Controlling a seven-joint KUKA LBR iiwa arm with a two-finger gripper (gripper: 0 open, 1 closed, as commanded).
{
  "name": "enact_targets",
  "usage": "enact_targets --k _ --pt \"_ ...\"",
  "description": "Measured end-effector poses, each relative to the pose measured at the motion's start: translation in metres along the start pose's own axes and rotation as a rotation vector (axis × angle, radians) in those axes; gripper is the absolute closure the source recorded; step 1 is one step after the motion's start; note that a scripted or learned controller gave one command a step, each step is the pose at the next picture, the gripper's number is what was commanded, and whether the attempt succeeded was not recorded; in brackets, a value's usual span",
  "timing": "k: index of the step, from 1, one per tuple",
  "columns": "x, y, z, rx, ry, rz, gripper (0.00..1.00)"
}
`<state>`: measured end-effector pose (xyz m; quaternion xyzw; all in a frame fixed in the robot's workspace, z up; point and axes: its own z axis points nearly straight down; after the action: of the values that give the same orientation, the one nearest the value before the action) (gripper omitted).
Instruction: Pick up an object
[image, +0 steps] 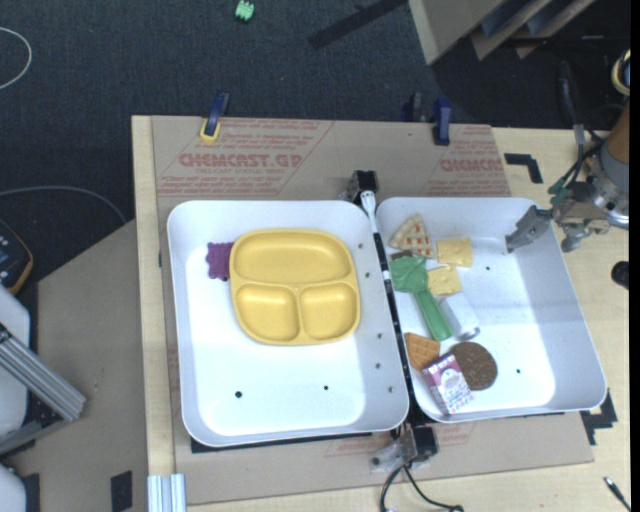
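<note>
The claw (527, 232) hangs over the right bin's (540, 330) far right corner; whether it is spread or pinched I cannot tell. The food toys (432, 300) lie to its left, the yellow tray (295, 283) farther left

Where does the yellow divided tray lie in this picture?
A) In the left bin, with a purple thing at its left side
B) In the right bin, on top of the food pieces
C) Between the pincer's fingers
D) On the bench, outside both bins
A: the yellow divided tray rests inside the left bin, and a purple thing shows just at its left edge.
</note>
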<state>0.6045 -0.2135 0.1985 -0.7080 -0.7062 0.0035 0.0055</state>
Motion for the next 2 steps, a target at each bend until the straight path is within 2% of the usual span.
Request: enact_targets --k 1,2 --pt "0.000 0.003 -0.008 -0.014 -0.003 -0.003 0.00" --pt "-0.002 -0.001 0.036 -0.007 -0.001 -0.002 0.00"
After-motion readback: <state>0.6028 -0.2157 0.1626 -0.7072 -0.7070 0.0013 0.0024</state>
